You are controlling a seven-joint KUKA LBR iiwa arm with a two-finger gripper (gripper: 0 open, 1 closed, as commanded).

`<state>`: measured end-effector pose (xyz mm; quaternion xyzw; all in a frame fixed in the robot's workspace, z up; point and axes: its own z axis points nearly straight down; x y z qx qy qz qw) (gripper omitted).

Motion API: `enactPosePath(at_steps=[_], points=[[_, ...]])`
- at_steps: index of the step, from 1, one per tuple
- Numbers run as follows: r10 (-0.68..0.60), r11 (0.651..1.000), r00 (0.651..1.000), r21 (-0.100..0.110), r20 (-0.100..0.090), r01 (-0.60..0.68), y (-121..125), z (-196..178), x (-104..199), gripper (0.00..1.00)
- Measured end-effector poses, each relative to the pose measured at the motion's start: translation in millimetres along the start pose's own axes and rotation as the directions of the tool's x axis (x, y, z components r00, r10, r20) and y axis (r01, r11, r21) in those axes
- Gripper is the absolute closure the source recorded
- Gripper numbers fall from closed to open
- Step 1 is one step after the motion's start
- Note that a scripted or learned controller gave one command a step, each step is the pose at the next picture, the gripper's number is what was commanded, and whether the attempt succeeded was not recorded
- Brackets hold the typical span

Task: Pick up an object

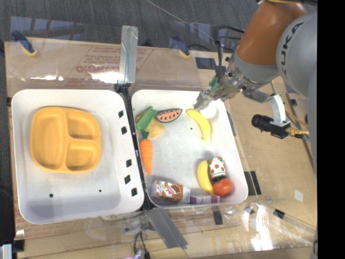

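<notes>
My gripper hangs over the far right corner of the right bin, just above the top end of a yellow banana and a small white object. I see nothing held in it. Further left in the same bin lie a watermelon slice, a green piece with a yellow piece beside it, and a carrot. Near the front right corner sit a second banana, a small spotted jar and a red tomato.
A brown snack box and a small carton lie along the right bin's front wall. The left bin holds a yellow divided plate. The arm's orange band looms over the right side.
</notes>
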<state>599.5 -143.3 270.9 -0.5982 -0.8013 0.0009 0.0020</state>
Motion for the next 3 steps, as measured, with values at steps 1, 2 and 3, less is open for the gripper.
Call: enactPosePath(at_steps=[1,2,3], points=[[-0.078,0.997,0.997,-0.008,0.009,0.078,31.5,-78.5,-81.2,1.0],[-0.145,0.989,0.989,0.001,-0.001,0.145,45.9,-10.9,-46.4,1.0],[-0.384,0.923,0.923,-0.003,0.007,0.384,36.6,-37.0,-80.3,1.0]])
